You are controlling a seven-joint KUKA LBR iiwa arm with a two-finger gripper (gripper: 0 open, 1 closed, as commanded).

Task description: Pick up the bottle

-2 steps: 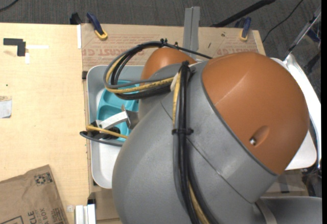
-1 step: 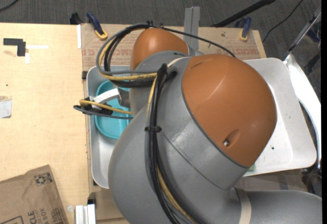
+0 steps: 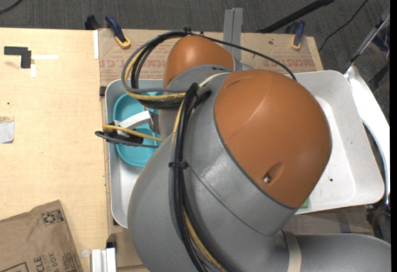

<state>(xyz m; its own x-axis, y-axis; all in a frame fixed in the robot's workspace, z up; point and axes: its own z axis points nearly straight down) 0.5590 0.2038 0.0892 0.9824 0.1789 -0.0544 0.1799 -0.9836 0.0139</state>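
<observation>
Cannot tell gripper [image 3: 153, 122] open or closed under arm [image 3: 248, 159]. Cannot confirm bottle; perhaps teal thing [image 3: 131, 137] at nine o'clock in left bin [image 3: 110, 159]. Centre over it, descend slowly, then close.

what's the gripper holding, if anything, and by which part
Cannot be told: the arm covers the gripper, with a teal thing in the left bin below it.
</observation>
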